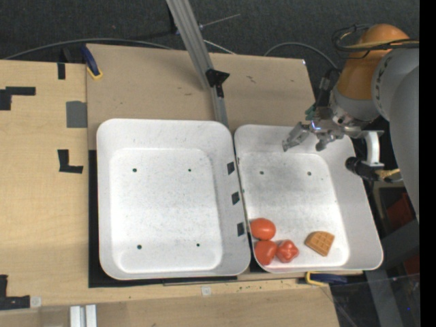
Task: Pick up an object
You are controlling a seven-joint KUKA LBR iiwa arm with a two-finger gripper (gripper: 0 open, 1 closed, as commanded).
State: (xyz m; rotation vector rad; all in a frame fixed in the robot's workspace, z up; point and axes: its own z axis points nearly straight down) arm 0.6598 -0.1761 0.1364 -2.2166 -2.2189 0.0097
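**Arm poised over the right bin's far edge, objects at the near edge**

The gripper (308, 140) hangs over the far end of the right bin (354, 203), close to its rim on the side away from the camera. Its fingers (294, 140) are spread apart, and nothing sits between them. The grey arm with its orange band (364, 60) comes in from the right of the view, the wrist bent down toward the bin.

The things to be picked all lie at the opposite, near end of that same bin, well apart from the gripper. A red round piece (263, 229) rests against the bin's left wall. Just below it a second red piece (265, 252) lies touching a third, lumpier red piece (287, 251) on its right. A small tan waffle-like piece (319, 242) lies to the right of these, near but separate from them.

The left bin (109, 203) stands beside the right one, their rims overlapping along the middle. Both rest on the wooden counter (41, 203), where strips of black tape (67, 162) mark the surface on the left. A slanted metal rail (193, 36) crosses the counter above the bins.
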